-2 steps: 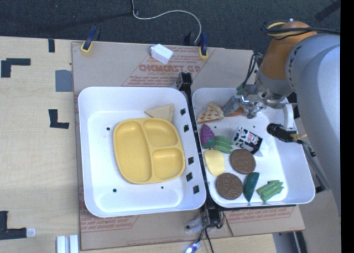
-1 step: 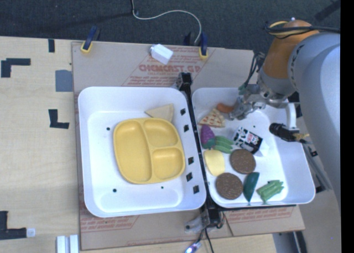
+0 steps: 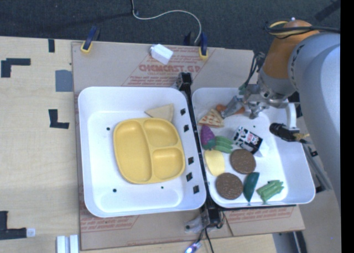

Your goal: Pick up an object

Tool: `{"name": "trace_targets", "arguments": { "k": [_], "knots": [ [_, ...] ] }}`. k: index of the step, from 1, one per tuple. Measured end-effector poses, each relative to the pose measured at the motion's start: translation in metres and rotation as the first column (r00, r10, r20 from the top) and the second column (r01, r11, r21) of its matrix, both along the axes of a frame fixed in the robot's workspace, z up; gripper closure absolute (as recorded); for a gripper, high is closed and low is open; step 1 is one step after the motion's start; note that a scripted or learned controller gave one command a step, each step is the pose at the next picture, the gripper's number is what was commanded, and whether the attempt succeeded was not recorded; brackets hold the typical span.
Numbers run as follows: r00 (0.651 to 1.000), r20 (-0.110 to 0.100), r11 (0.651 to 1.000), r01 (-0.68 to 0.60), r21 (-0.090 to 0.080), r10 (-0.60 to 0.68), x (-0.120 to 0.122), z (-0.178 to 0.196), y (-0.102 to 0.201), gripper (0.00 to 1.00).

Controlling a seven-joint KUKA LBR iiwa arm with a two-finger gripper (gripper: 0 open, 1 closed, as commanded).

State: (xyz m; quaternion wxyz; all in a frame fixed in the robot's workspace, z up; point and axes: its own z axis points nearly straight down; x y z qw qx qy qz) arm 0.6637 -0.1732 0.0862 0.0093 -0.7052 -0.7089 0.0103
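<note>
Hand [image 3: 247,106], two brown patties [image 3: 242,161], one yellow tray [image 3: 148,149]

Arm [image 3: 310,75] cut off at right edge; end effector [image 3: 247,104] finger state indiscernible; pizza slice [image 3: 212,118] partly covered.

Left bin [image 3: 88,152]: white. Divided plate [image 3: 148,149]: yellow. Right bin [image 3: 296,177]: white; contents: two brown discs [image 3: 242,161], purple piece [image 3: 207,134], green pieces [image 3: 270,189], black-and-white patterned carton [image 3: 247,139]. Arm [image 3: 310,75]: grey, orange band.
</note>
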Motion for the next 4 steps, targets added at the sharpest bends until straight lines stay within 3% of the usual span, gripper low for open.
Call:
{"name": "trace_targets", "arguments": {
  "k": [1, 2, 3, 4],
  "knots": [
    [1.0, 0.007, 1.0, 0.0, 0.009, 0.0, 0.002, -0.006, -0.017, 0.0],
    [1.0, 0.02, 1.0, 0.0, 0.001, 0.0, 0.004, -0.004, 0.042, 0.0],
    [1.0, 0.004, 1.0, -0.001, 0.004, 0.001, 0.001, 0.001, 0.041, 1.0],
    [1.0, 0.026, 1.0, 0.0, 0.005, 0.0, -0.075, 0.1, 0.108, 1.0]
  ]
}}
